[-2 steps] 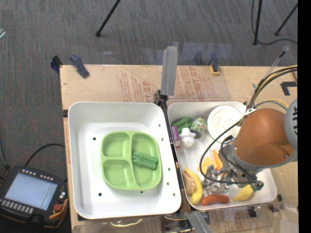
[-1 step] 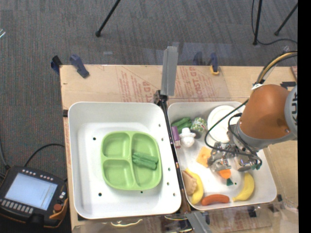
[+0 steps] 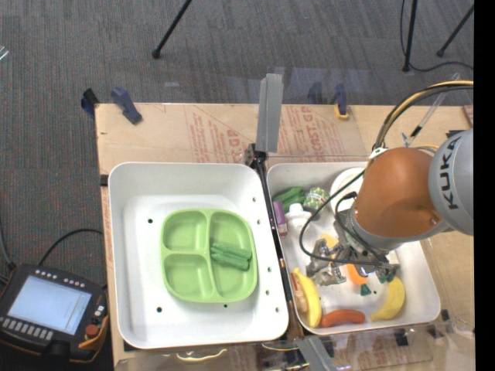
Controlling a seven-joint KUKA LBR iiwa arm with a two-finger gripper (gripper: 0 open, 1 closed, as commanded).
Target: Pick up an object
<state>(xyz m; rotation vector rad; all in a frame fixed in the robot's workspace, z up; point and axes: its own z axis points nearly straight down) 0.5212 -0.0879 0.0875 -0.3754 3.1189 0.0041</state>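
Observation:
My gripper (image 3: 334, 270) hangs low in the right bin (image 3: 430, 284), under the orange wrist band that covers much of it. Toy foods lie around it. An orange piece (image 3: 358, 273) sits just to its right. A yellow banana (image 3: 307, 300) lies at its lower left, and a second banana (image 3: 391, 300) at its lower right. A red sausage-shaped piece (image 3: 342, 318) rests near the bin's front wall. The wrist hides whatever lies directly beneath the gripper.
At the right bin's back are a green piece (image 3: 288, 195), a white bottle (image 3: 296, 219), a green-and-white item (image 3: 315, 199) and a white dish (image 3: 346, 181). The left bin (image 3: 131, 207) holds a green divided plate (image 3: 186, 246) with a green piece (image 3: 230, 255) on it.

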